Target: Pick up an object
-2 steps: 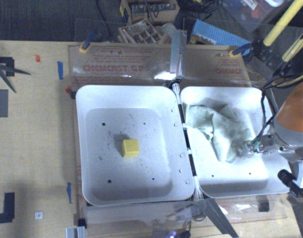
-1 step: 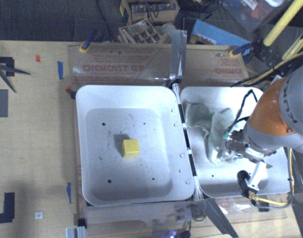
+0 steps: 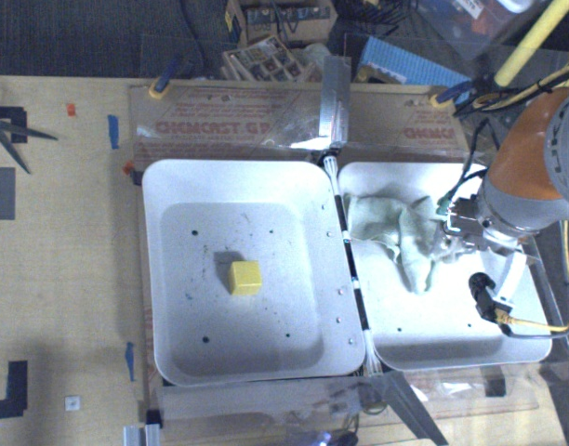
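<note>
A small yellow block (image 3: 245,277) lies near the middle of the left white bin (image 3: 164,203). A crumpled pale green cloth (image 3: 389,225) lies in the upper left part of the right white bin (image 3: 452,342). My gripper (image 3: 444,238) reaches in from the right, low over the cloth's right edge, and the cloth bunches up against it. The grey wrist with its orange band (image 3: 531,161) sits above and to the right of the gripper.
A black cable end with a yellow tip (image 3: 489,301) hangs over the right bin's lower right. A metal divider (image 3: 335,110) runs between the bins at the back. Cardboard and clutter lie behind the bins, and the wooden bench extends to the left.
</note>
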You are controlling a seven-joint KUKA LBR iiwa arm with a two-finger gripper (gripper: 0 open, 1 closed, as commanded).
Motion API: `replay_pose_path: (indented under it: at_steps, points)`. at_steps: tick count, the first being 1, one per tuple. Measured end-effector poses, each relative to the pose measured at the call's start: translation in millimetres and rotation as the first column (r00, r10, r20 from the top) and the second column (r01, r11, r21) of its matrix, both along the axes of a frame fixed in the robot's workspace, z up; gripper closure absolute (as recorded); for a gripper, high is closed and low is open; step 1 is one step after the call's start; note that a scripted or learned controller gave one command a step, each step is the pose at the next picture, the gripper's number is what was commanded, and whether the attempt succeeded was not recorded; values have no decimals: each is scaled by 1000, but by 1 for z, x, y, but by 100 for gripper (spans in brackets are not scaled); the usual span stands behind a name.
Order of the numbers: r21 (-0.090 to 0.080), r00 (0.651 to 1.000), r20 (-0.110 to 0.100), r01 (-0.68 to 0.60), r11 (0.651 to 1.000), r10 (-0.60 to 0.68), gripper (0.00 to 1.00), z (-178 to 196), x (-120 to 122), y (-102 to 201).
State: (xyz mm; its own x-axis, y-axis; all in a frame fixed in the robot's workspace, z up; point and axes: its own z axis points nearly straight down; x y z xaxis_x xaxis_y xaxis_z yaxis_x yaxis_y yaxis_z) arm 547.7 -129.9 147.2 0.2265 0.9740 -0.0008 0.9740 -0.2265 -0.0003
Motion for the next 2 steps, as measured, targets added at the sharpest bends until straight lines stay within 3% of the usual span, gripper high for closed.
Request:
replay_pose_path:
  at_steps: [1,2]
  points:
    - [2,889,12,457,889,-457,100,-55,14,22]
    - [9,572,9,820,572,-820,100,-55,29,18]
